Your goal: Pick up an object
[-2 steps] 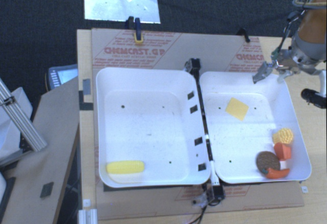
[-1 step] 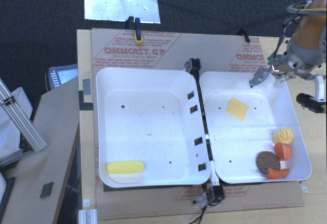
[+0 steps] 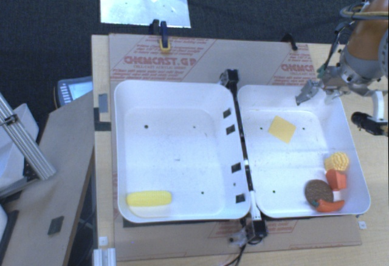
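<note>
The pincer (image 3: 313,90) is hovering over the rear right corner of the right bin (image 3: 355,137), carried by the arm (image 3: 364,46) reaching in from the right. Whether it is open or closed cannot be told from this angle; nothing is showing between its tips.

The nearest candidate is the yellow square piece (image 3: 282,129), lying flat on the bin floor, forward and to the left of the pincer, sitting as a diamond with its corners pointing along the bin axes. Open floor is surrounding it on all sides, so a descent there is judged unobstructed.

A cluster is crowding the front right corner: a yellow corn-like piece (image 3: 338,161), an orange piece (image 3: 336,179), a brown disc (image 3: 316,191) and a carrot-like piece (image 3: 330,204), touching or nearly touching each other and close to the wall. A grasp there is judged riskier.

A yellow oblong (image 3: 149,198) is lying in the left bin (image 3: 121,137), long axis left-right, well apart from the pincer. Both bins are resting on the desk (image 3: 200,58).
</note>
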Controlling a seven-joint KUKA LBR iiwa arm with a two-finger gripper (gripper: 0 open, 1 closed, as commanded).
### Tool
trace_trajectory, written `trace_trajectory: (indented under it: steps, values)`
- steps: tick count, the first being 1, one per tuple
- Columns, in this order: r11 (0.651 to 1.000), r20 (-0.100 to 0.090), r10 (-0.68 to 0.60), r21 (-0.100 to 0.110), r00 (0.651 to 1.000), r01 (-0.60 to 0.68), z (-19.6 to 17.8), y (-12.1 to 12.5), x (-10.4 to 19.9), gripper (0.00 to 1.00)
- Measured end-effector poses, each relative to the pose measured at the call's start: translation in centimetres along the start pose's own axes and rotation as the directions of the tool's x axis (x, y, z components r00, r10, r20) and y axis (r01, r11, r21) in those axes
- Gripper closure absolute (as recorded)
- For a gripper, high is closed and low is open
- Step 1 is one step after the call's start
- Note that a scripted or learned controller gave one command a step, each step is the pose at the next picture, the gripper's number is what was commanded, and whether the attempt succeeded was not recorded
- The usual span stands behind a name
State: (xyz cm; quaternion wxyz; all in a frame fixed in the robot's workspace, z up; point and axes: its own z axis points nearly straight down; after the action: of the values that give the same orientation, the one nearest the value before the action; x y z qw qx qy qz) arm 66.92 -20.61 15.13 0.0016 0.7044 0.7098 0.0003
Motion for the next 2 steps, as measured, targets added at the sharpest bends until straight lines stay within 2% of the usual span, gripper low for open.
trace_trajectory:
  steps: [1,2]
  values:
    - [1.000,0.000,0.001,-0.003,1.000,-0.001,-3.5,0.1,-0.1,0.00]
    - [1.000,0.000,0.006,0.001,1.000,-0.006,-2.0,-1.1,0.0,0.00]
